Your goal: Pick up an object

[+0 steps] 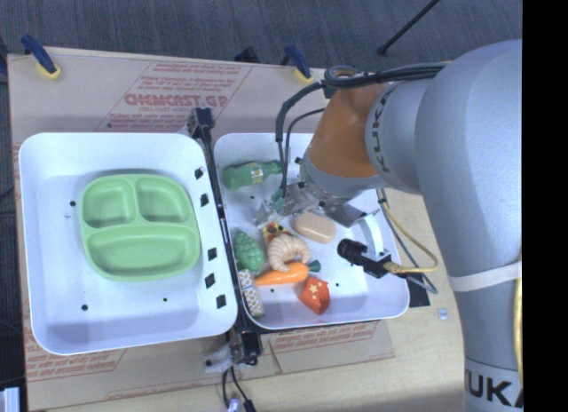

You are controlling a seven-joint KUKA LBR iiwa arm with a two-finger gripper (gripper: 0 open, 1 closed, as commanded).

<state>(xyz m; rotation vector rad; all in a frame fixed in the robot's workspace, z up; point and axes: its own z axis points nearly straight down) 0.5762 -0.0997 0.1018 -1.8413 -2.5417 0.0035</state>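
Observation:
My gripper (282, 208) reaches down into the right bin (373, 305), with the arm's wrist covering much of it from above. Right beside and below it lie a beige oval piece (314, 226), a tan croissant-like toy (288, 248), a small red and yellow item (272, 230), a dark green bumpy toy (249, 251), an orange carrot (283, 275) and a red strawberry-like piece (315, 295). A green bottle (248, 173) lies at the bin's far left. Nothing is visibly held.
The left bin (44, 224) holds a green divided plate (139, 225). A strip of black clips (216, 224) runs between the two bins. A patterned small object (250, 293) lies at the right bin's near left corner. Blue clamps (41, 55) hold the cardboard at the back.

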